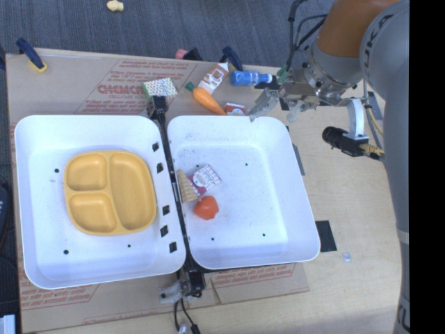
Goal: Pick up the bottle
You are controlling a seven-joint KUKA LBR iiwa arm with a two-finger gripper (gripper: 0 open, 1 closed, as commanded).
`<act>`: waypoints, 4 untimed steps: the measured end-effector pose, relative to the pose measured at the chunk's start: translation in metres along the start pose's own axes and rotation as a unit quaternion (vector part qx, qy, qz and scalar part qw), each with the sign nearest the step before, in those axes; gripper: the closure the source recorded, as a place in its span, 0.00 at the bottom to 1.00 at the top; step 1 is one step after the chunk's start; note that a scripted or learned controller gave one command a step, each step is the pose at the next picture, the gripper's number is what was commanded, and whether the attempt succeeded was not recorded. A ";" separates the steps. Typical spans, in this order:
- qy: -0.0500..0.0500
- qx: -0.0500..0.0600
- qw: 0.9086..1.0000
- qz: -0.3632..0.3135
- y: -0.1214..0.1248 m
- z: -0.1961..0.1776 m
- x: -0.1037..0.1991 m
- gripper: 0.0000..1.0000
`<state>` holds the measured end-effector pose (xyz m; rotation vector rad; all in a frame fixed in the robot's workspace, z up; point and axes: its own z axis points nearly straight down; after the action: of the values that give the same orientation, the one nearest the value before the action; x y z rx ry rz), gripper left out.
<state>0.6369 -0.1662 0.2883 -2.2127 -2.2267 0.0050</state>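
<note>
up beyond the far rim of the right shallow white bin (295,186), the two-finger gripper (272,111) hangs with its fingers spread apart, nothing between them. the blue plastic bottle (249,78) lies on its side on the cardboard just behind it, near an orange carrot-shaped toy (208,101). a yellow divided plate (110,192) sits in the left white bin (28,186).

Yellow divided plate (110,191) in left bin (28,186), red item (206,207) in right bin (278,179), blue bottle (249,78) on table behind, end effector (274,110) open at bin rim
</note>
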 end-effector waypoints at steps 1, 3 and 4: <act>0.000 0.001 1.000 -0.003 0.000 -0.010 0.001 1.00; -0.001 -0.002 1.000 -0.014 0.019 -0.074 -0.012 1.00; 0.000 0.000 0.996 0.084 -0.005 -0.019 -0.044 1.00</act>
<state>0.6320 -0.2103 0.3072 -2.3926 -2.0315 0.0050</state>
